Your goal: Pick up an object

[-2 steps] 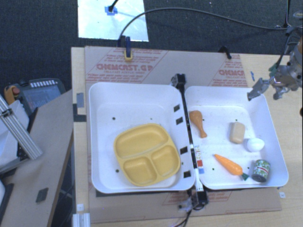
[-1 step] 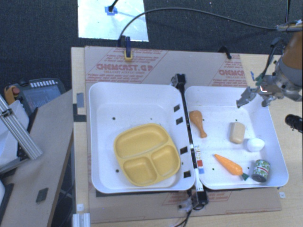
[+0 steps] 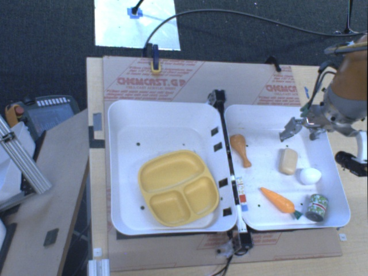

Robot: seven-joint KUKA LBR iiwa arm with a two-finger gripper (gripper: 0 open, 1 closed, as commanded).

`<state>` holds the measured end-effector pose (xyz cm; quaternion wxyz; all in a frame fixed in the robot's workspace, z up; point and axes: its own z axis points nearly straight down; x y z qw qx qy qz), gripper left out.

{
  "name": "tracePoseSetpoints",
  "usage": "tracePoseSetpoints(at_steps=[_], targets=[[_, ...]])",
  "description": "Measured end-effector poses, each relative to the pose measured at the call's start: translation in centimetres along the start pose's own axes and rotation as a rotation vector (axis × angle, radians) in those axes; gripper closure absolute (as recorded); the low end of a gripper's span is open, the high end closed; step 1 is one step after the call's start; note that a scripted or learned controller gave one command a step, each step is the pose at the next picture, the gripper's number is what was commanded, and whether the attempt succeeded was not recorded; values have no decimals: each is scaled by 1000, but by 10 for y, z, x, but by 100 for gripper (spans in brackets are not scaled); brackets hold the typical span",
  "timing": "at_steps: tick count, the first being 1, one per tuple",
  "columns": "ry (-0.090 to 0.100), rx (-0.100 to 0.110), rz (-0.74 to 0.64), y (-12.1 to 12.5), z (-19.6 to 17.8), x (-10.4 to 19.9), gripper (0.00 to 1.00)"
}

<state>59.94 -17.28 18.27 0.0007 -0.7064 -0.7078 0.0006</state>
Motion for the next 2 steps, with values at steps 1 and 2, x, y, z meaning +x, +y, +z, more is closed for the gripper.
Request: tracePoseSetpoints(at_steps=[1, 2], targets=[[0, 0, 1, 9, 52, -5, 0], [-2, -7, 0, 10, 38, -6, 100]])
